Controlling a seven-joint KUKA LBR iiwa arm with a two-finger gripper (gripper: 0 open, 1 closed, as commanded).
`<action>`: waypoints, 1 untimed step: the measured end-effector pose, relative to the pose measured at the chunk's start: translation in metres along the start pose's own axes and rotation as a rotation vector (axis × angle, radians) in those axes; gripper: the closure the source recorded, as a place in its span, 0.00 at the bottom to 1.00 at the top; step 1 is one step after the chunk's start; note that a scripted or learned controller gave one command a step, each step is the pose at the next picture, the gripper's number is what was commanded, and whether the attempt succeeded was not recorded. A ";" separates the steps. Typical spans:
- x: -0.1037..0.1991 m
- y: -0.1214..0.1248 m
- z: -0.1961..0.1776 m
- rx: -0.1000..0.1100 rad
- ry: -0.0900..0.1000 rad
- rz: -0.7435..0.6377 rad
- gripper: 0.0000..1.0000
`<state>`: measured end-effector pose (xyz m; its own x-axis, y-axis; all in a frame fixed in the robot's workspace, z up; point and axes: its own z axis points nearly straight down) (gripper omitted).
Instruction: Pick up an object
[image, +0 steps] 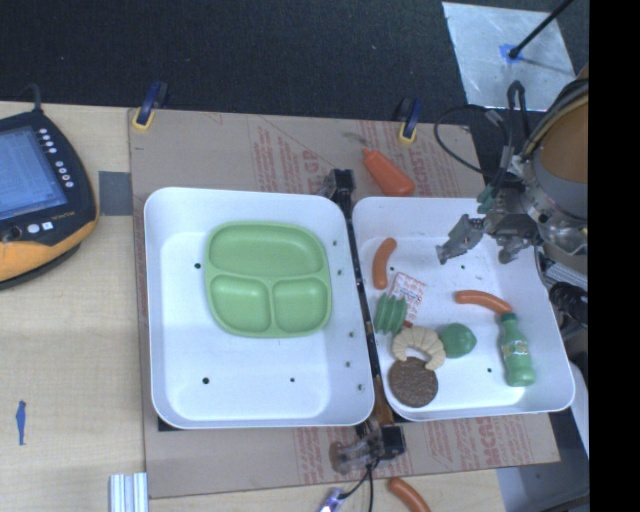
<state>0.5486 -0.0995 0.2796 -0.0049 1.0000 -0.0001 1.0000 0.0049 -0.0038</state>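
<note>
While the gripper (482, 240) is held with jaws spread and nothing between them, an orange sausage (483, 299) is seen just below it on the right bin (545, 400).

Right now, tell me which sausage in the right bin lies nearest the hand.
The sausage lying crosswise just below the hand; the other sausage stands lengthwise by the bin's left wall.

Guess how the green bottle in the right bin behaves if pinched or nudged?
The green bottle lies on its side near the right bin's wall, so its rounded body may roll. It looks like smooth toy plastic: probably light, stiff and slippery under the gripper.
</note>
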 end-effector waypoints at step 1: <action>0.024 0.049 0.089 0.004 -0.001 -0.001 0.00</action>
<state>0.5975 -0.0752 0.1902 -0.0061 1.0000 -0.0013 1.0000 0.0060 -0.0076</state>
